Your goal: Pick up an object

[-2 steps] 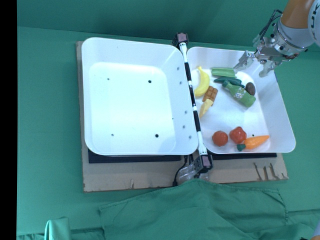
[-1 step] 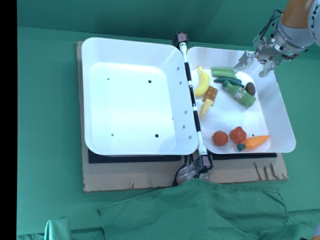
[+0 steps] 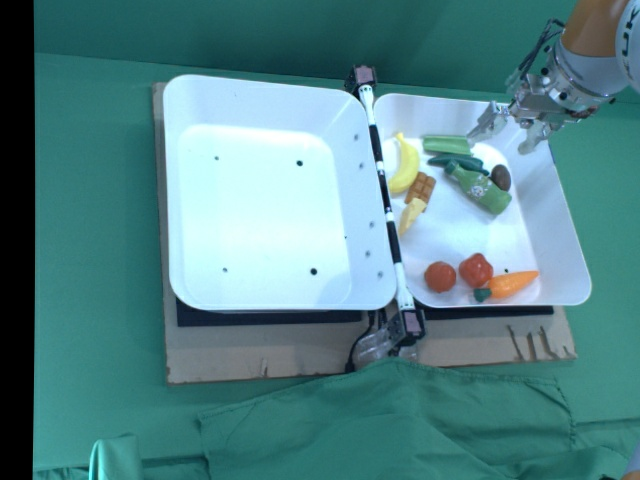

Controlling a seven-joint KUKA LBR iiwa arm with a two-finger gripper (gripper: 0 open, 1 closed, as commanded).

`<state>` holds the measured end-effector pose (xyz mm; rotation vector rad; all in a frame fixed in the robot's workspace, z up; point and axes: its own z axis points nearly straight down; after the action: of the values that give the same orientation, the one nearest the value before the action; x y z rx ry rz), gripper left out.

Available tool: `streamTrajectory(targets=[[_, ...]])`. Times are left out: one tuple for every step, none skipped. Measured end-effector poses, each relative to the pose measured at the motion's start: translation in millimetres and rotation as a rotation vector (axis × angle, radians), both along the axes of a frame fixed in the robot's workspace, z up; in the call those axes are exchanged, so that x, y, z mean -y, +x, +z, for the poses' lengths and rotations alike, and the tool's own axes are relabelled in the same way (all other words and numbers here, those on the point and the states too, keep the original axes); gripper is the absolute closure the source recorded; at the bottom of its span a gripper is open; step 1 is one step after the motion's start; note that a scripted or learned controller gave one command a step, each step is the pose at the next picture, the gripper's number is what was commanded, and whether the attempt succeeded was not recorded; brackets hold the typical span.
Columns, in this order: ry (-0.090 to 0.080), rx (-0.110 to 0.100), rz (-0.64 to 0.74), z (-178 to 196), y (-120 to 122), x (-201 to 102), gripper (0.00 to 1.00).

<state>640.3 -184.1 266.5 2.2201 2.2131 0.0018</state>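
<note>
Two bins sat side by side on the surface (image 3: 90,218). In the right bin (image 3: 560,238), a banana (image 3: 404,164) lay at the left, a bottle (image 3: 480,190) right of it, and a tomato (image 3: 440,277), pepper (image 3: 476,268) and carrot (image 3: 510,284) along the near edge. The pincer (image 3: 510,128) hung over its far rim.

Two white bins (image 3: 270,298) sit side by side on a cardboard sheet (image 3: 250,368) over green cloth (image 3: 100,218), bunched up in front.

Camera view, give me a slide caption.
Open gripper poised over the right bin of toy food, above the cucumber; left bin alongside.
</note>
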Motion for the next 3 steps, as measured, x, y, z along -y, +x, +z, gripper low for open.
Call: streamTrajectory(targets=[[0.0, 0.0, 0.0, 0.0, 0.0, 0.0, 0.0], [0.0, 0.0, 0.0, 0.0, 0.0, 0.0, 0.0], [0.0, 0.0, 0.0, 0.0, 0.0, 0.0, 0.0]])
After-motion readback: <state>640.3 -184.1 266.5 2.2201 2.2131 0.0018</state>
